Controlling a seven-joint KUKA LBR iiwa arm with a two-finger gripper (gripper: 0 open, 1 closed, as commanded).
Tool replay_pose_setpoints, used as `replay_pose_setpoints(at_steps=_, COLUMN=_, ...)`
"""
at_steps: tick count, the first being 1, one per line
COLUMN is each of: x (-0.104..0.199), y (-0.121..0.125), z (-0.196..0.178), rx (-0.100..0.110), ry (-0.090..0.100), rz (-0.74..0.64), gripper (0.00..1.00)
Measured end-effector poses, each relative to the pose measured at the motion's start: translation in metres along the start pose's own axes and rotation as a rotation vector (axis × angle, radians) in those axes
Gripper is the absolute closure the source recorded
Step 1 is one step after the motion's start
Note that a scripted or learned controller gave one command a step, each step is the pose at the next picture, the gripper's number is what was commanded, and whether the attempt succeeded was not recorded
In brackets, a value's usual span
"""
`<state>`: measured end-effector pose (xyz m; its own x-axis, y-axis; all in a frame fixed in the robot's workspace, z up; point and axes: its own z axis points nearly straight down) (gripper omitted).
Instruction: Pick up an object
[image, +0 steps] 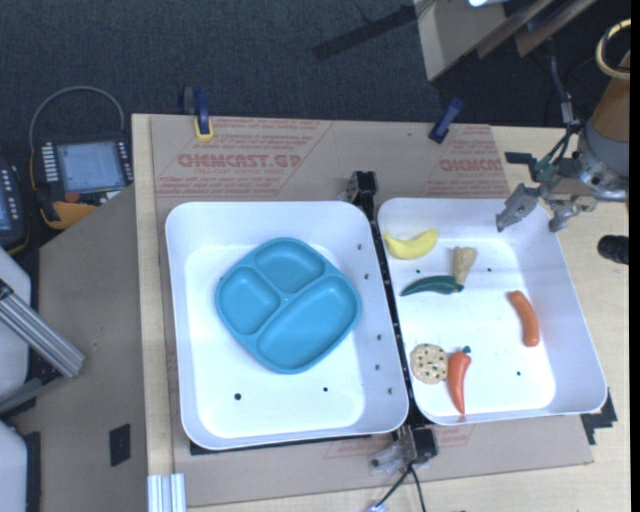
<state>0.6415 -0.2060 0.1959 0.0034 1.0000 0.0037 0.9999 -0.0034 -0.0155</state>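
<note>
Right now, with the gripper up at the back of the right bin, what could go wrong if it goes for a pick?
The open gripper hangs over the right bin's far rim, so a straight descent might strike it. The banana, green pepper and beige piece lie close together; reaching one may nudge another.

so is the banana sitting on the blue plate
No, the banana lies in the right bin near its top left corner, while the blue plate sits in the left bin with nothing on it.
</note>
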Motion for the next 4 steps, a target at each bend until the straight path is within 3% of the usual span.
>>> replay_pose_setpoints(at_steps=1, x=0.001, y=0.003, z=-0.010, rx=-0.015, ry=-0.004, rz=-0.004, gripper=0.00)
replay_pose_setpoints(at_steps=2, x=0.004, y=-0.006, z=0.048, rx=-0.009, ry=-0.002, rz=-0.004, gripper=0.00)
replay_pose_setpoints(at_steps=4, x=0.005, y=-0.003, z=0.112, rx=-0.012, ry=-0.003, rz=-0.005, gripper=0.00)
